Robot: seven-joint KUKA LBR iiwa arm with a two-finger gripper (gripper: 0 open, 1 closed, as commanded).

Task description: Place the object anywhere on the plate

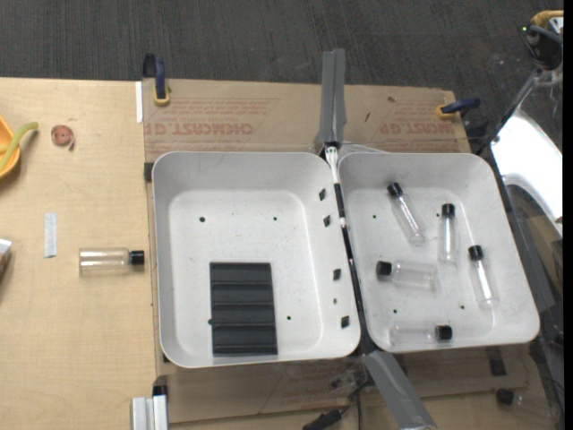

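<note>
Within the right bin [507, 206], five clear vials with black caps lie on their sides. Any of them may serve as the object. One vial [405, 211] lies near the back, tilted. A second [446, 231] lies just beside it, and a third [481, 274] lies toward the right wall. A fourth, stubbier vial [407, 273] lies near the centre. A fifth [419, 334] lies along the front wall. The plate [243, 308], a dark ribbed rectangle, rests in the front half of the left bin [161, 231], well apart from all the vials.

Gripper state: whether the gripper is apart or together cannot be told from this view. No vial is seen held.

Handling notes, by judgement:
- The vials appear light, rigid and smooth. Expect them to roll or slip under a glancing touch.
- If glass, they are fragile. Avoid excess clamping force.
- Take hold across the middle of the barrel, with the jaws square to the long axis.
- The central vial has the most free space around it. The front vial lies close to the wall and leaves little finger clearance.
- The ribs of the plate may check rolling on release.

A similar vial [109, 259] lies on the bench [81, 348], outside both bins.
</note>
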